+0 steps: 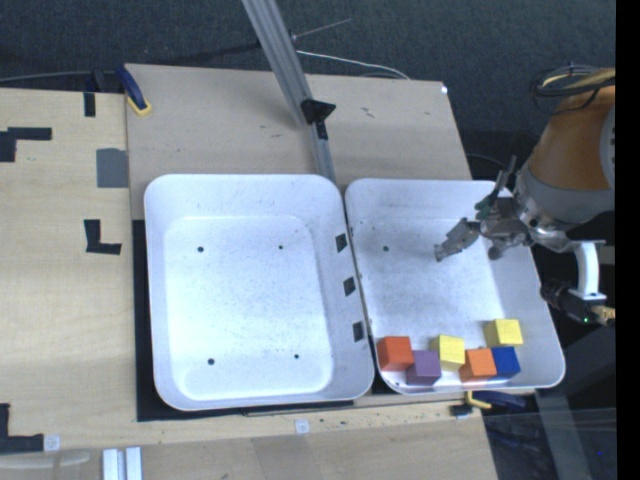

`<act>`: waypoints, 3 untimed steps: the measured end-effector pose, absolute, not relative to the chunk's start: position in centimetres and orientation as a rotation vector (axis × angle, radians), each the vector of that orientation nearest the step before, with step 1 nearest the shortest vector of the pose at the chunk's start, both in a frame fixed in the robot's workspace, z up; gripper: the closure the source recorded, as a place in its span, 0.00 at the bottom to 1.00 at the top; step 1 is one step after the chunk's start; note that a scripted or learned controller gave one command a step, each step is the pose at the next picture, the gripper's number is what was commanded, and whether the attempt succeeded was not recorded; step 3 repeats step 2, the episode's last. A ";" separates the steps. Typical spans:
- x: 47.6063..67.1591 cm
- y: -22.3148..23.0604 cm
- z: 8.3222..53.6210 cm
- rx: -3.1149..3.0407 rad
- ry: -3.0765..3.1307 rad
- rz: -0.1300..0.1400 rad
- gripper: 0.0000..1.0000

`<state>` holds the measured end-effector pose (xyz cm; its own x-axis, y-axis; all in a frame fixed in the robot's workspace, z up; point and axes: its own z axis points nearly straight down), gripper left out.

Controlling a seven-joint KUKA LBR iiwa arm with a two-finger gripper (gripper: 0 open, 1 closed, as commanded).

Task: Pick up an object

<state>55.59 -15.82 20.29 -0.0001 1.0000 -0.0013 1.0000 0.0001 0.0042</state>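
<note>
We cannot tell how the pincer (452,244) stands, so we should lower it squarely over one block, say the yellow cube (451,350) below it in the right bin (420,198).

right bin (520,268) mid open, blocks (450,356) crowd near wall

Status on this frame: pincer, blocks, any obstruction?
Pincer over right bin, nothing seen between its fingers. Blocks clustered at bin's near edge: orange block, purple block, yellow block, untouched. Nothing between pincer and blocks.
</note>
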 end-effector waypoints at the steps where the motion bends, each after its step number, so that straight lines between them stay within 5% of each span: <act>1: 50.4 -10.9 29.1 2.214 2.224 0.007 0.00; 2: 48.3 -9.6 31.1 2.219 2.224 0.001 0.00; 3: 48.3 -9.6 31.1 2.219 2.224 0.001 0.00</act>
